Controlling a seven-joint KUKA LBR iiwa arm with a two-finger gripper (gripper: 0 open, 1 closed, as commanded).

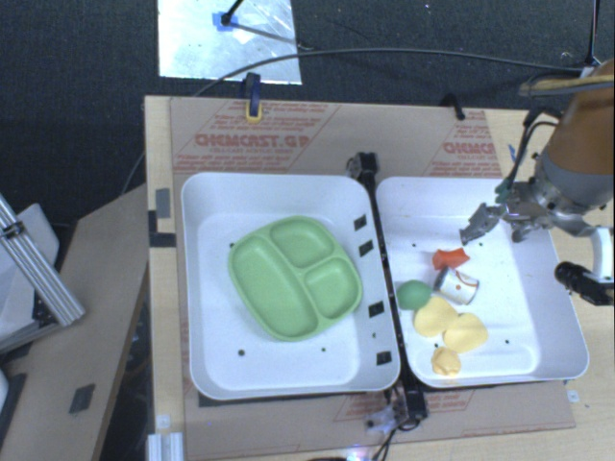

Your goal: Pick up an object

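Observation:
Several small objects lie in the right bin (pixel 538 353): an orange piece (pixel 450 256), a white cup with red marks (pixel 459 285), a green ball (pixel 414 294) and three yellow pieces (pixel 434 317), (pixel 465 332), (pixel 445 360). My gripper (pixel 500 227) hangs over the upper part of this bin, up and to the right of the orange piece. Its fingers (pixel 477 226) are spread open with nothing between them, and it stands apart from every object.
The left bin (pixel 211 209) holds a light green divided plate (pixel 294 277). A black divider with clips (pixel 377 257) runs between the bins. The arm's orange band (pixel 586 133) and grey wrist come in from the right.

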